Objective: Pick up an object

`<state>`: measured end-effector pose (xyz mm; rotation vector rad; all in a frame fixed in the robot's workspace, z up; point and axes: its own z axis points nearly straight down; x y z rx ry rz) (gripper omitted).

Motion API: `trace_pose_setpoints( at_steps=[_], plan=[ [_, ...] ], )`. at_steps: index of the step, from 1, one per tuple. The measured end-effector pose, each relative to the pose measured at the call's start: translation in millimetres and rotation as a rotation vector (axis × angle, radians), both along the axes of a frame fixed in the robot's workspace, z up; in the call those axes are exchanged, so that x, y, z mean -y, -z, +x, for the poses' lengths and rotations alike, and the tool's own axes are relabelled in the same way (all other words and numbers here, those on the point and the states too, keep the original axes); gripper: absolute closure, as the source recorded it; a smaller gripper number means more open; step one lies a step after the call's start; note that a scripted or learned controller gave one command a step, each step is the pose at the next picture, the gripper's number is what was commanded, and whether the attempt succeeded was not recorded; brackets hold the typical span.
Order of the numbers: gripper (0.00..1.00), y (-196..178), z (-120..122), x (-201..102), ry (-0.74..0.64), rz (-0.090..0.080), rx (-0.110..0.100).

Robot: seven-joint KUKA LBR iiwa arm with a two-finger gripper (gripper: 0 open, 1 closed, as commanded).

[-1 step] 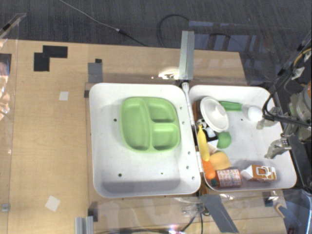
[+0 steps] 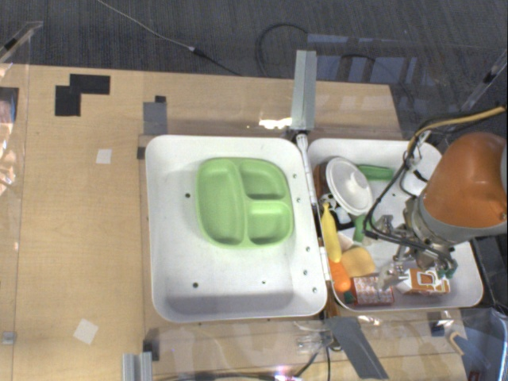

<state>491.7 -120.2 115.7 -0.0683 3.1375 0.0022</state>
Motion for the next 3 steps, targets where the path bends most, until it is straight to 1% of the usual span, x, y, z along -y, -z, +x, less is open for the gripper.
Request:
trace_pose_setpoints(
  at_steps=[1, 2, 3],
  plan=[
    [0.00, -27, 15, 31, -0.212, -0.005, 0.008],
    [0.00, 5, 20, -7, -0.291, -0.005, 0.008],
    [0.00, 26, 73, 39, -0.870, -0.009, 0.009]
  ],
)
